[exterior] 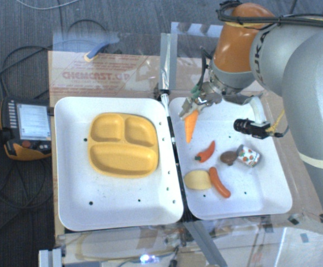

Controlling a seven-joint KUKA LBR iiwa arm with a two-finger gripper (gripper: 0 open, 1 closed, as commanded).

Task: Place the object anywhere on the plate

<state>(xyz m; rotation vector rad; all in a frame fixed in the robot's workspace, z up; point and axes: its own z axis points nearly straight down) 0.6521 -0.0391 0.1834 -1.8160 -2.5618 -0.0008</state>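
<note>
Hovering at the upper left corner of the right bin, the claw sits right at the thick end of a carrot. The carrot runs from it toward 6 o'clock, tip down. Whether the claw is spread or already pinching that end I cannot tell, because the wrist covers the meeting point.

I take the carrot to be the task's thing. It looks like a toy: a smooth orange cone, probably moulded plastic, so light and stiff rather than fragile. The taper and slick skin mean a grip near the tip would likely slide off. The best hold is across the broad top, where the sides are closest to parallel.

From the claw, a small curved red pepper lies at 6 o'clock, beyond the carrot's tip and slightly right. At about 5 o'clock sit a brown rounded lump and, touching it, a white piece with a coloured pattern. Farther out, still between 5 and 6 o'clock, are a pale yellow oval, matte and potato-like, and a glossy red-orange sausage just beside it.

The plate lies at 8 o'clock from the claw, in the middle of the left bin. It is yellow, with rounded corners and three shallow wells, two small ones at the far side and one long one at the near side. Both bins are white and speckled with low walls, so the ridge between them must be cleared on the way over.
</note>
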